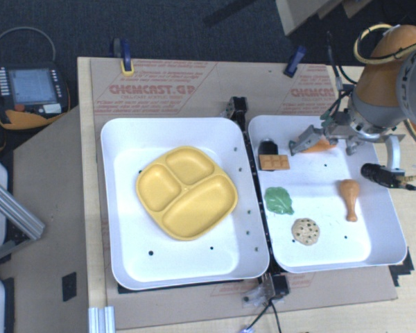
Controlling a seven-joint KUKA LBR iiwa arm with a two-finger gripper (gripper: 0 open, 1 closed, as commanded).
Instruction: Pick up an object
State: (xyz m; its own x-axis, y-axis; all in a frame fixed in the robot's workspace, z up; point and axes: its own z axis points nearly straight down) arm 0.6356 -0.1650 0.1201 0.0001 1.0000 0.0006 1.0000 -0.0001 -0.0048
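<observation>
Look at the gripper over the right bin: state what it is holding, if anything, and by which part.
It cannot be told. The gripper sits right against a small orange piece near the right bin's far edge, but no grasp is visible.

2 bins [125, 255], 1 plate [187, 193], 5 food items [306, 231].
</observation>
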